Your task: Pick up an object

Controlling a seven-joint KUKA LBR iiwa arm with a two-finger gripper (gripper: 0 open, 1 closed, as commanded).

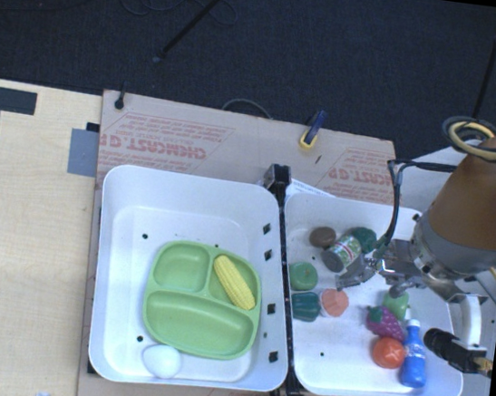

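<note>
The two white bins sit side by side at frame centre: the left bin (126, 221) carries a green divided plate (200, 309) with a yellow corn cob (234, 280) in its upper right compartment and a white egg (161, 360) just below the plate's lower left edge. The right bin (342, 375) holds the clutter the task draws from. The arm (472, 201) enters from the right of the frame, its orange band over the bin's upper right part. The gripper (368, 272) hangs low over the middle of the right bin; whether it is spread or closed cannot be told, as the mechanism reads as a dark tangle. Near it lie a small can (344, 250), a brown piece (322, 238), a green round piece (303, 274), a teal block (305, 305) and a pink piece (335, 302); lower right are purple grapes (386, 322), an orange ball (387, 352) and a blue bottle (414, 358). Nothing is visibly held. Judged step: approach or descent over the can group. The next move likely calls for centring on one item, probably the can, and closing without nudging its neighbours.
</note>
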